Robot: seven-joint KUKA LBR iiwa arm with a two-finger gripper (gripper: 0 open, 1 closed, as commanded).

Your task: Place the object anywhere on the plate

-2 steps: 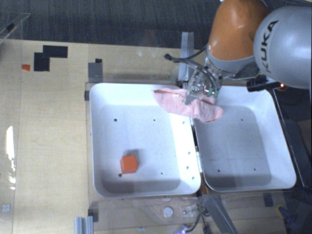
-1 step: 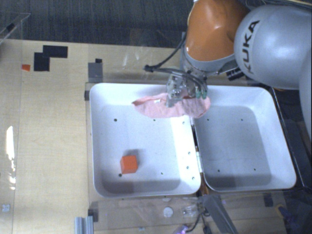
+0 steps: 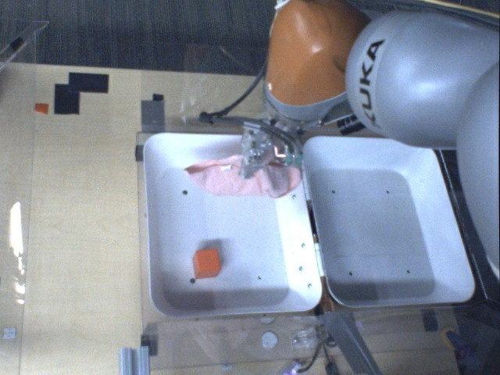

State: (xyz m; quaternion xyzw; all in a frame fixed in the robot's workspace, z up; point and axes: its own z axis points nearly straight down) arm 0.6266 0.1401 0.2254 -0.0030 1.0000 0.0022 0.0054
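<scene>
- The orange block (image 3: 207,263) lies in the lower left of the left bin (image 3: 154,233), well apart from the pink plate (image 3: 223,180) at the top of that bin.
- The gripper (image 3: 262,153) hangs over the plate's right end; whether it is open or closed I cannot tell, and no block is seen in it.
- I judge the block is not yet picked: come down straight over it and close on two flat sides.
- The floor around the block is open, but the lower wall is near.
- The right bin (image 3: 375,209) is not needed.
</scene>
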